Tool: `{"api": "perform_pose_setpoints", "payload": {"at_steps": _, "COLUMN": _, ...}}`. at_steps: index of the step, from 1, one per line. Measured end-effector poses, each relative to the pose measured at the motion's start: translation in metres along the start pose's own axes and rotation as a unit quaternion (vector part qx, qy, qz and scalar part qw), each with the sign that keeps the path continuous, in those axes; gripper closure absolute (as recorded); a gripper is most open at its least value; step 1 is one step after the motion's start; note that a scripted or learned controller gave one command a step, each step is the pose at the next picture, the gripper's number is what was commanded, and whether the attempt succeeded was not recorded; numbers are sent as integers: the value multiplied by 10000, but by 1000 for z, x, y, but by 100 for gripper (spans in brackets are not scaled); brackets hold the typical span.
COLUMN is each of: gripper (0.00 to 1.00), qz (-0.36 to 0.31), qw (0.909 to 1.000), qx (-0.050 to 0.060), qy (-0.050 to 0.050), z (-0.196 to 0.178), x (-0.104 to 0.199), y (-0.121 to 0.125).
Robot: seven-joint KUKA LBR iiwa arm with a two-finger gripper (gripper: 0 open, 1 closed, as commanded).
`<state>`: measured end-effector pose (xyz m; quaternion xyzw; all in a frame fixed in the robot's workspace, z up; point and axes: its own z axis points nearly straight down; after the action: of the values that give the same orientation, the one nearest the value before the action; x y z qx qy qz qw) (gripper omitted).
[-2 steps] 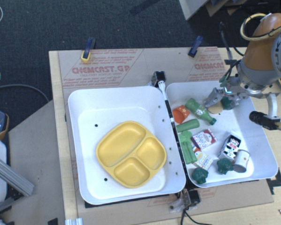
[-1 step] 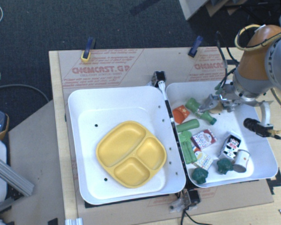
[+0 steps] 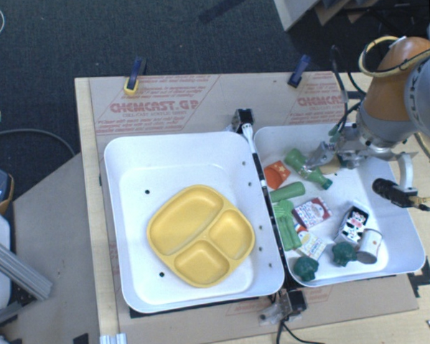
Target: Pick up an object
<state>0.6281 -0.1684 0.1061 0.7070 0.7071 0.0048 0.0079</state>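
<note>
While the arm [image 3: 394,86] reaches in from 3 o'clock, its gripper [image 3: 322,158] sits low over the right bin [image 3: 413,247], at abt 11 o'clock of that bin's floor. Can't tell if it's apart or together; the tip is small & dark vs the clutter, and nothing is clearly seen clamped. Gripper is just beside, maybe touching, a green cylinder [image 3: 304,167] lying tilted near the bin's upper-left part.

Rest of right bin, all loose on the floor:
- orange packet [image 3: 275,175] at 9 o'clock of the cylinder, close to the divider w/ the left bin.
- 2nd green stick [image 3: 286,192] just below the packet, lying roughly across.
- long green piece [image 3: 285,227] running along the left wall, 6 o'clock of that stick.
- red/white small box [image 3: 310,213] near bin centre.
- black & white cow-print item [image 3: 354,225] at 3 o'clock of the box.
- white cup [image 3: 368,246] on its side, touching or just under the cow-print item.
- two dark green lumps: one [image 3: 305,268] at the bottom-left corner, one [image 3: 342,254] just beside the cup.
- pale card [image 3: 311,245] between box & lumps.

Left bin [image 3: 127,208] holds a yellow 3-compartment tray [image 3: 200,235], flat, abt centre, turned at a slant. Both bins rest on a brown board [image 3: 161,106] w/ clamps at its 12 o'clock edge.
</note>
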Motion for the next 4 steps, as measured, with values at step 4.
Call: {"api": "perform_pose_setpoints", "payload": {"at_steps": 4, "gripper": 100, "qz": -12, "qw": 9999, "qx": 109, "qy": 32, "z": -116, "x": 35, "y": -26}}
